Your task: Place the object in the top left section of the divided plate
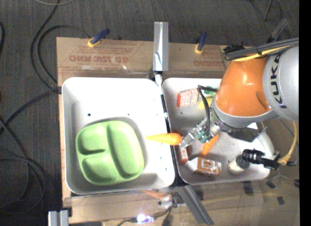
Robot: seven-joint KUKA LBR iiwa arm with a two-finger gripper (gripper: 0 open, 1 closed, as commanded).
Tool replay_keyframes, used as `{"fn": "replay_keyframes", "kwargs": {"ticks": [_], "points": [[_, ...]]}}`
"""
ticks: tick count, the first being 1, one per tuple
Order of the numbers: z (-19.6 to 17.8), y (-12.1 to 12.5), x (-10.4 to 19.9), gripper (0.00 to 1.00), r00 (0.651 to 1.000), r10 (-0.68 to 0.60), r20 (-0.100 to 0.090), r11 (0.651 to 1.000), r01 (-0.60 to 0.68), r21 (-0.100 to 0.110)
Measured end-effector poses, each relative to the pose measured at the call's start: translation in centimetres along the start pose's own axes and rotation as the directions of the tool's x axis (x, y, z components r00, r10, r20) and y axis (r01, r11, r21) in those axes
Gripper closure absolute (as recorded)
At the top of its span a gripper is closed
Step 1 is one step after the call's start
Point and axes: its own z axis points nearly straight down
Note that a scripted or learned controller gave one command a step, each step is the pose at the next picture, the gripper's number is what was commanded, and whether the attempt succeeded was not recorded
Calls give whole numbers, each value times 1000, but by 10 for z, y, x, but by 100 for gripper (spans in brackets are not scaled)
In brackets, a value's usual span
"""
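over bin divider, jaws (187, 141) grip carrot (164, 138); divided plate (111, 152) left.

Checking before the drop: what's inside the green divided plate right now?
The green divided plate in the left bin shows three bare sections. The carrot hangs beside it at the tool.

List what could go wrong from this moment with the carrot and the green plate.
1. The carrot hangs over the wall between the bins, gripped only at its thick end by the gripper; it might slip or swing out.
2. The green divided plate sits tilted in the left bin, so its top left section may be misjudged.
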Motion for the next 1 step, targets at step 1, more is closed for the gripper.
{"fn": "replay_keyframes", "kwargs": {"ticks": [1], "points": [[-14,36,51,100,982,-186,3,982,186,-1]]}}
